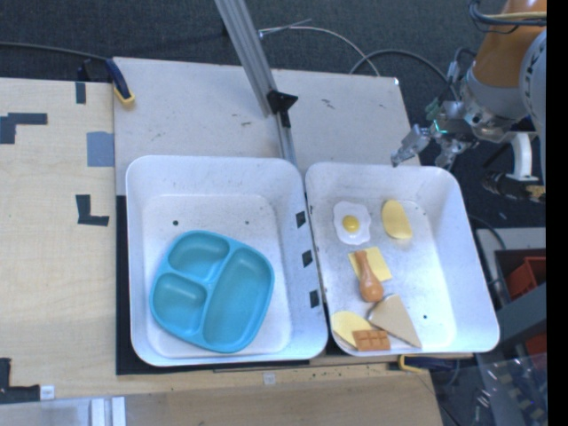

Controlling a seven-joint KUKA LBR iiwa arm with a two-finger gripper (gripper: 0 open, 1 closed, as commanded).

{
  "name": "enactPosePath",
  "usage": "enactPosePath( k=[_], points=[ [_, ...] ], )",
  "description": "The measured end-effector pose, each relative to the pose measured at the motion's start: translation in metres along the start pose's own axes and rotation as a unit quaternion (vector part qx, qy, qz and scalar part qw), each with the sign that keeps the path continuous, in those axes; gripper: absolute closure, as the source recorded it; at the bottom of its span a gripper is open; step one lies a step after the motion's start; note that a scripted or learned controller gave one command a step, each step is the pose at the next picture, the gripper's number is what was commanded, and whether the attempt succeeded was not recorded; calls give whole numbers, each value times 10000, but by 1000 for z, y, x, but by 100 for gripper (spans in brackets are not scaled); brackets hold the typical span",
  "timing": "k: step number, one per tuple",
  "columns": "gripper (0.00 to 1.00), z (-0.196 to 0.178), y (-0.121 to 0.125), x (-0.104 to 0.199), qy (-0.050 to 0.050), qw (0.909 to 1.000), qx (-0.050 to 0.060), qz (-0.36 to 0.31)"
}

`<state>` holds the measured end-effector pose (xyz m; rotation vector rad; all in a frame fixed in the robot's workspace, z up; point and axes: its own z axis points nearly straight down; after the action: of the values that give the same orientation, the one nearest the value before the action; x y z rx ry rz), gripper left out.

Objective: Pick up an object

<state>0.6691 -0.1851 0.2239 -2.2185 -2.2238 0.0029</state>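
Arm poised above the far right corner of the right bin (pixel 466 238), nothing held

The gripper (pixel 426 146) hangs just past the bin's far rim, its jaws spread apart with nothing between them. In that bin lie a fried egg (pixel 351 223), a yellow piece (pixel 397 219), a small drumstick (pixel 368 281) on a cheese slice, and a wedge (pixel 397 319). A blue divided plate (pixel 211 289) sits in the left bin (pixel 142 238)

Pale wooden bench (pixel 53 238) with grey tape marks, dark carpet floor (pixel 355 7), slanted aluminium post (pixel 244 38)
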Motion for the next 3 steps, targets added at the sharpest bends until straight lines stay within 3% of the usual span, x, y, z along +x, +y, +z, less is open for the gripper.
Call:
enactPosePath(
  k=[1,2,3],
  points=[
    [0,48,-53,78,24,10000,31,-16],
    [0,136,-135,20,7,10000,9,41],
    [0,134,-174,80,3,10000,-12,1]
  ],
)
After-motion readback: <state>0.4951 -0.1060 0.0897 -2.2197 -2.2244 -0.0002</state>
